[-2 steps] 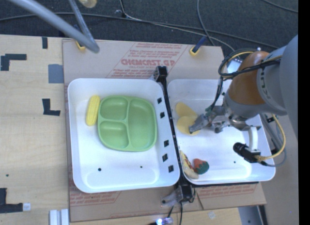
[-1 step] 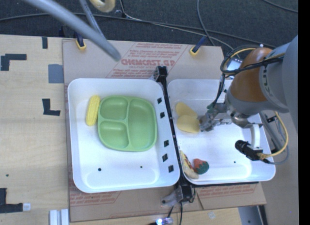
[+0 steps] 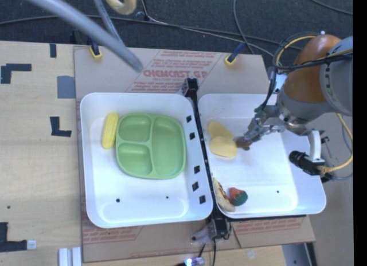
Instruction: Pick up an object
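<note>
Two white bins point(image 3: 92, 161) sit side by side on the bench; the left holds a green tray point(image 3: 150, 145) and a corn cob point(image 3: 109, 130). In the right bin, the gripper point(image 3: 245, 142) hangs just right of the yellow pieces point(image 3: 221, 141), their long axis slanting toward it; its grip I cannot tell.

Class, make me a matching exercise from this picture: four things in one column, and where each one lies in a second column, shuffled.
Things:
1. corn cob
2. green tray
3. yellow pieces
4. red and green toy

Places:
A. right bin, near the front wall
B. left bin, at its middle
C. right bin, beside the gripper
D. left bin, left of the tray

Pairs: 1-D, 2-B, 3-C, 4-A
</note>
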Controlling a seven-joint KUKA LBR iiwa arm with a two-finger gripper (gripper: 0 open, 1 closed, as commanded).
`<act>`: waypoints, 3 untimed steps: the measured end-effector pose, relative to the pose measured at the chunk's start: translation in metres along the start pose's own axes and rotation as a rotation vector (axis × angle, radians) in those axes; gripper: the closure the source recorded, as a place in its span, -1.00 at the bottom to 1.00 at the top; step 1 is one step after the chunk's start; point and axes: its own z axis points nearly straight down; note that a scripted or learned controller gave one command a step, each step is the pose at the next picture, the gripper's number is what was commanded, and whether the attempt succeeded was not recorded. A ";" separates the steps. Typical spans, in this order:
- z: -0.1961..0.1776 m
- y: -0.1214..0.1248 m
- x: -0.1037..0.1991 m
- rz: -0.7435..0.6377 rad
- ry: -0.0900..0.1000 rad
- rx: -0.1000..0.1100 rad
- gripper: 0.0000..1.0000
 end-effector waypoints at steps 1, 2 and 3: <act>-0.053 0.001 0.000 0.000 0.000 0.002 1.00; -0.049 0.009 0.044 -0.004 0.002 0.005 1.00; -0.060 0.019 0.097 -0.005 0.003 0.005 1.00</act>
